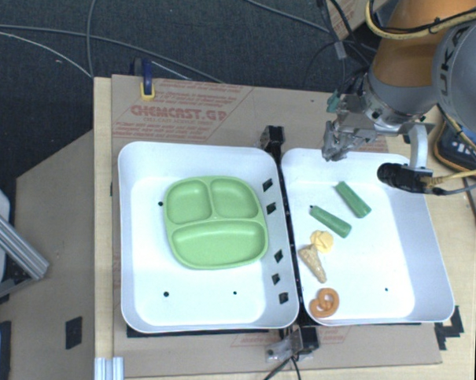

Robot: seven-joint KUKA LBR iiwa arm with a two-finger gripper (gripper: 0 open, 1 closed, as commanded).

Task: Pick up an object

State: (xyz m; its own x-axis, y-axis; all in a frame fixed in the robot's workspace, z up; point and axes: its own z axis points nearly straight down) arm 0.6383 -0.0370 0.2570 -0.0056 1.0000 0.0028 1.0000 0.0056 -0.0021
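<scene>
**Gripper poised above the right bin, nothing grasped**

Camera view: two shallow white bins are seen from above, side by side on a cardboard-covered bench. The left bin (139,299) holds a green divided plate (215,222). In the right bin (424,264), five small items are gathered near the left wall: two green sticks, one (352,199) lying further back than the other (329,221), a small yellow piece (322,241), a tan cone-shaped piece (314,263) and an orange ring (324,302) nearest the front rim. The gripper (335,150) hangs over the back left corner of the right bin, apart from every item; whether its jaws are released or clenched cannot be told, and nothing is seen between them.

A good pick would probably be made by choosing the further green stick, which is nearest and lies clear of its neighbours, and by closing across its narrow width.

The bench is surrounded by dark carpet crossed by cables.
</scene>
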